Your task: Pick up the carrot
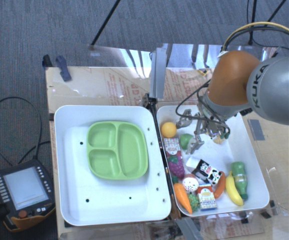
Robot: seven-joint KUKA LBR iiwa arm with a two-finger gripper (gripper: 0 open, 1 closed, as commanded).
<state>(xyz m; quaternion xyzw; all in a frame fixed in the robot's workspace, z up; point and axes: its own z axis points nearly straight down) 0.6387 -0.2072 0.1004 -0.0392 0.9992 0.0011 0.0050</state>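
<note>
The carrot (182,196), orange with a green leafy end, lies at the near left corner of the right bin (249,149), pressed among other toy foods. My gripper (191,132) hangs over the far left part of that bin, well up-frame from the carrot. Its fingers (198,142) stand open with nothing between them. A green round fruit (185,141) lies just below the fingertips.
Around the carrot are a white ball (190,184), a small box (207,198), purple grapes (175,166), a cow-patterned carton (207,172), a banana (233,189) and a green bottle (239,174). A yellow fruit (168,129) sits at the far left. The left bin (74,194) holds a green divided plate (117,149).
</note>
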